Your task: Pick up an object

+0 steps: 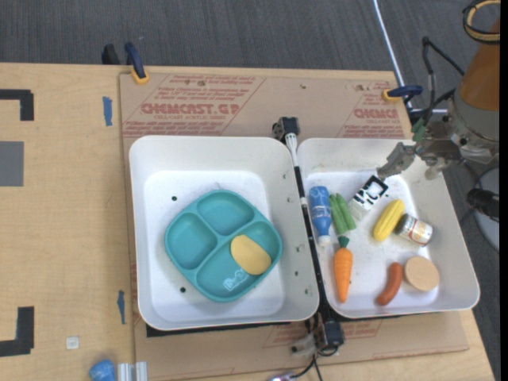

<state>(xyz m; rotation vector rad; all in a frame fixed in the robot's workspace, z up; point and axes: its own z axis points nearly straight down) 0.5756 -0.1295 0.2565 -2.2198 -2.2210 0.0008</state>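
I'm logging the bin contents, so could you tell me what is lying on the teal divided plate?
A yellow oval piece lies on the teal divided plate, over the near-right compartment and its divider. The other compartments show only bare teal. Whatever lies beneath the piece is covered.

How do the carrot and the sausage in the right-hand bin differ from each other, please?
The carrot is bright orange with a green top; the sausage is darker reddish-brown all over. The carrot lies nearly straight and tapers to a point, while the sausage curves and has rounded ends. The carrot sits nearer the bins' divider; the sausage touches a tan disc. Both are elongated toy foods.
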